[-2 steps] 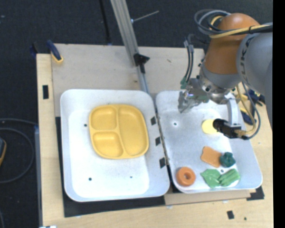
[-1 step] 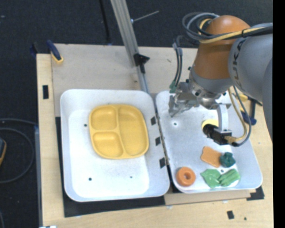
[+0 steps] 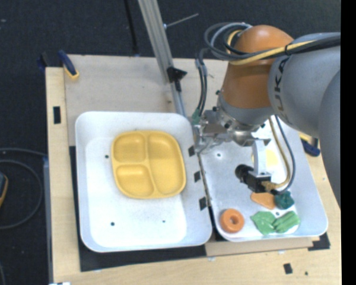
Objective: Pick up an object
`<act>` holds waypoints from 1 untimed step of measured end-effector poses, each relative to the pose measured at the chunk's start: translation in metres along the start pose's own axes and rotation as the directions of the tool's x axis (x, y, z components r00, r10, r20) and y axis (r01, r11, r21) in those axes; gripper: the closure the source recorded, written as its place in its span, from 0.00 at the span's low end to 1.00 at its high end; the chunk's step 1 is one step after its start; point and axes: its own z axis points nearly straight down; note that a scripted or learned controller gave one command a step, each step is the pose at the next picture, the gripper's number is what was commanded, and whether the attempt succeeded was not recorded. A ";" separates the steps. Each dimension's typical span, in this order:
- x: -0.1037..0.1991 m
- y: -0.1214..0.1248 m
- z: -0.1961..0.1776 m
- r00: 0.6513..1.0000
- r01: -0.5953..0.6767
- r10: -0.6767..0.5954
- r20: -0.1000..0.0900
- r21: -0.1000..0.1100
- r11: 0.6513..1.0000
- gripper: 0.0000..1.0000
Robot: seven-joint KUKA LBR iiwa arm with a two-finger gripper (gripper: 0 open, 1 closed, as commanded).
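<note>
1. Gripper [image 3: 209,134] hangs well behind the ring [image 3: 232,220], over the left wall of the right bin [image 3: 224,171]. I judge it is poised to come down for a pick.
2. Whether it is open or closed cannot be told, as the wrist hides it.
3. Right bin holds the candidates. The ring lies at the near edge, with green pieces [image 3: 276,221] just right of the ring. A wedge [image 3: 262,199] sits behind and right of the ring, touching a lump [image 3: 285,200].
4. Left bin [image 3: 95,218], left of the ring, holds a plate [image 3: 148,163] lying flat.
5. Ring looks the easiest target, since it lies apart from the clutter.
</note>
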 end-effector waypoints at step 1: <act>0.039 -0.023 -0.002 1.000 0.000 0.000 0.001 0.001 1.000 1.00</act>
